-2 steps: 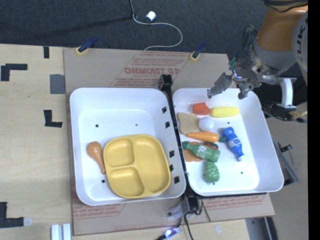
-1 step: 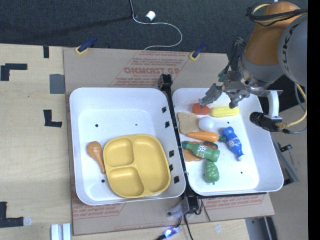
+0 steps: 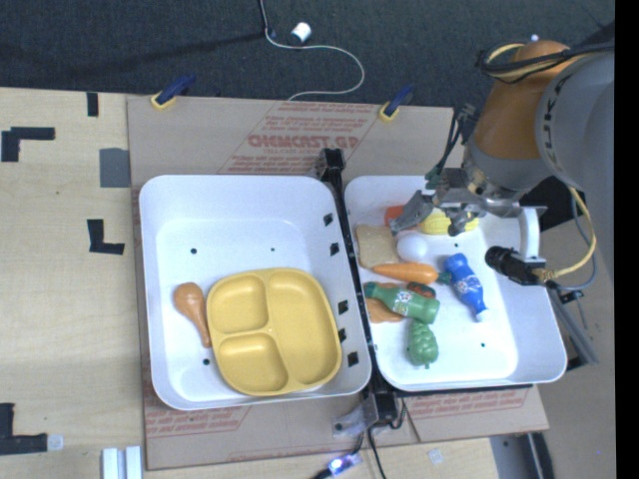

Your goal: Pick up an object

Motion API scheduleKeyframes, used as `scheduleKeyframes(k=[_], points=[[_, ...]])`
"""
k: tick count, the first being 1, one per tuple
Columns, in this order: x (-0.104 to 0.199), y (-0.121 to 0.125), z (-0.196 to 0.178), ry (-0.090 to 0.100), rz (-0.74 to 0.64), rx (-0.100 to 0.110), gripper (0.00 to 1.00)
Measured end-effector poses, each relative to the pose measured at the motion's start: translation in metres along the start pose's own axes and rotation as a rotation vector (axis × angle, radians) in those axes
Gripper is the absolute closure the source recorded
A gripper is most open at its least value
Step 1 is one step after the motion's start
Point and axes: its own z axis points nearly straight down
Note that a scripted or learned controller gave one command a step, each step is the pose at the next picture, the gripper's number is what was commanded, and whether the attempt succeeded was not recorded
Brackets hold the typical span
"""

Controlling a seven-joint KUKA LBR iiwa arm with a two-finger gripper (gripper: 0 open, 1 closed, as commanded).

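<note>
Two white bins sit side by side on a cardboard sheet, touching along their inner edges. Left bin point(image 3: 165, 208): a yellow divided plate point(image 3: 272, 329) lies toward the near side, with a tan wooden spoon point(image 3: 192, 307) just beside its left edge, bowl end up toward the far wall.

Right bin point(image 3: 519, 352): a cluster of toy food fills the left and far part. A white egg point(image 3: 411, 244) lies near the far wall, a yellow piece point(image 3: 437, 224) just behind it, and a red piece point(image 3: 396, 212) at the far left, mostly hidden. A slice of bread point(image 3: 372, 244) rests against the left wall. An orange carrot point(image 3: 404, 272) lies crosswise, touching the bread. Below it, a green bottle point(image 3: 404, 300) lies on its side over a brown piece, and a green pepper point(image 3: 422, 344) sits nearest the front. A blue bottle point(image 3: 465, 283) lies tilted to the right of the carrot, apart from the rest.

Gripper point(image 3: 436, 217) hangs over the far end of the right bin, right above the egg and yellow piece. Jaws look spread, one finger point(image 3: 413, 211) angled left, the other right; nothing visible pinched between them. Grey arm with its orange band reaches in from the right.
</note>
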Motion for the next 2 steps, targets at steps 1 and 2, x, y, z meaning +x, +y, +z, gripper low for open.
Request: scheduleKeyframes(k=[1, 2], points=[[0.002, -0.005, 0.045, 0.000, -0.001, -0.001, 0.00], [0.003, -0.004, 0.090, -0.001, 0.000, -0.005, 0.00]])
